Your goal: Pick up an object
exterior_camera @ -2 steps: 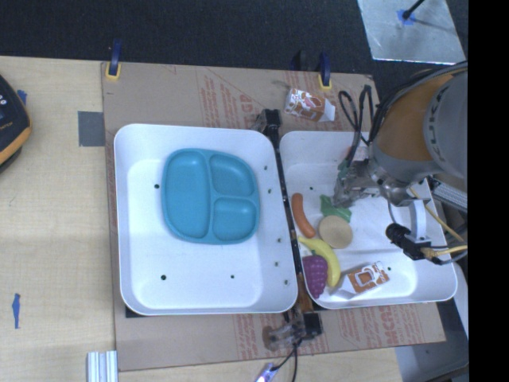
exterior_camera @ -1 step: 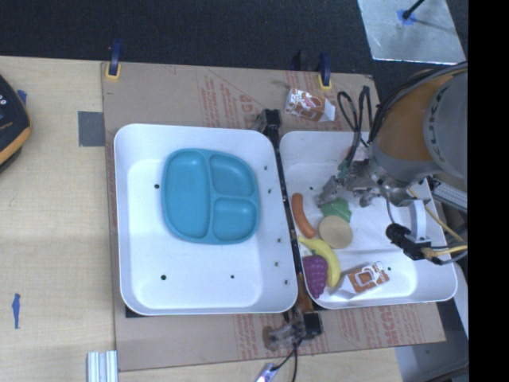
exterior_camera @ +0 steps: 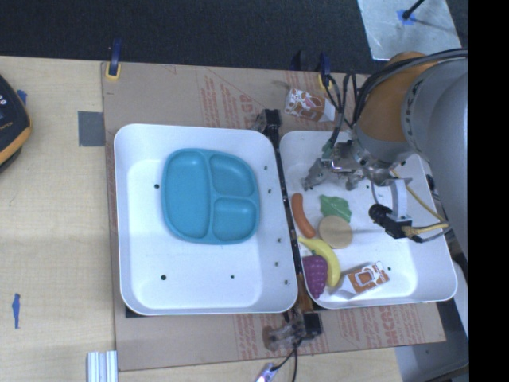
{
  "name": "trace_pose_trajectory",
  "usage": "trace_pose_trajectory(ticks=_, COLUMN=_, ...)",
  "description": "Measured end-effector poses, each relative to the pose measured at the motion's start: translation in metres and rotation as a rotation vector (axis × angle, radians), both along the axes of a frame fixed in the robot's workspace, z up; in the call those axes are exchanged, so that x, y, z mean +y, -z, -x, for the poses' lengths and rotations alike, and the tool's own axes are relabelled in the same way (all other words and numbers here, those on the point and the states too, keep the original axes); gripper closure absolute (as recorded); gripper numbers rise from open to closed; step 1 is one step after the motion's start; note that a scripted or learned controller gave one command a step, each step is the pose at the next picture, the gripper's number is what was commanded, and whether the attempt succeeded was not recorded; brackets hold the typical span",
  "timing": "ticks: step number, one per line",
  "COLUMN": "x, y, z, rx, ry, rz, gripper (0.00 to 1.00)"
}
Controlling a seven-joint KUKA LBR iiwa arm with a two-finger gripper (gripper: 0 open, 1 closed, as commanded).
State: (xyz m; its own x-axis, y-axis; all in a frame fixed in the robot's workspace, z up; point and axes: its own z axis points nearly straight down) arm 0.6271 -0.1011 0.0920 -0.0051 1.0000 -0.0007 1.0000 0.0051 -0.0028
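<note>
Your gripper hangs over the right bin, jaws spread and empty. Toy food crowds the left wall, so the green piece looks easiest.

- I see the desk, pale wood, filling the frame below the dark upper strip.
- A brown cardboard sheet lies across its middle.
- Two white bins sit side by side on it.
- A yellow-black device rests at the left edge.
</note>
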Motion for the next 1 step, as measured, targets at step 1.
trace_pose_trajectory(ticks=1, x=0.0852, y=-0.1010, z=0.0046, rx=-0.002, ry=0.000, rz=-0.002, gripper=0.00)
